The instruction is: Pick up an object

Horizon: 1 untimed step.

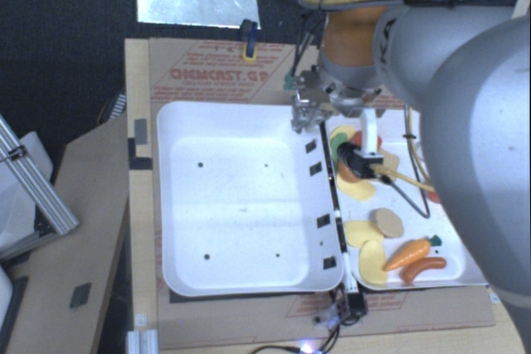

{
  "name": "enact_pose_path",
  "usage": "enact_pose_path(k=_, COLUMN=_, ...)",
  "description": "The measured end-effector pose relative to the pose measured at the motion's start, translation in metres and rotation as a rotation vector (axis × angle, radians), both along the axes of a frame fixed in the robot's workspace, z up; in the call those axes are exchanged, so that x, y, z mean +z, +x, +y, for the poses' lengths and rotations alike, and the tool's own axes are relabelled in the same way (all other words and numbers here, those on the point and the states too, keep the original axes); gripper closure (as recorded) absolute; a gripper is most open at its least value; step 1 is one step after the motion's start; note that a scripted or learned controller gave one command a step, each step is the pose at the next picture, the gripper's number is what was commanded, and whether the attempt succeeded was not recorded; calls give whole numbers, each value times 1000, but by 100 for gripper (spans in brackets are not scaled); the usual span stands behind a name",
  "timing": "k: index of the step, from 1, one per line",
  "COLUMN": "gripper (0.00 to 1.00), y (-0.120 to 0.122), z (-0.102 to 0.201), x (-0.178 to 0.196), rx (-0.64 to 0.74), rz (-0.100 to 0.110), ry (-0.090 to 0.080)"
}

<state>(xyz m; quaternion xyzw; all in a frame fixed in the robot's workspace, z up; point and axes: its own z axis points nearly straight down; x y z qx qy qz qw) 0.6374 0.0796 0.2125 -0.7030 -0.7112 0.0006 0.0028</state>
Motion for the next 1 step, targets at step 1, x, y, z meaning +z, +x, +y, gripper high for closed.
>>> enact_pose_path(k=1, gripper=100, y=-31, z=65, x=126, rx=1, rz=-18, ry=4)
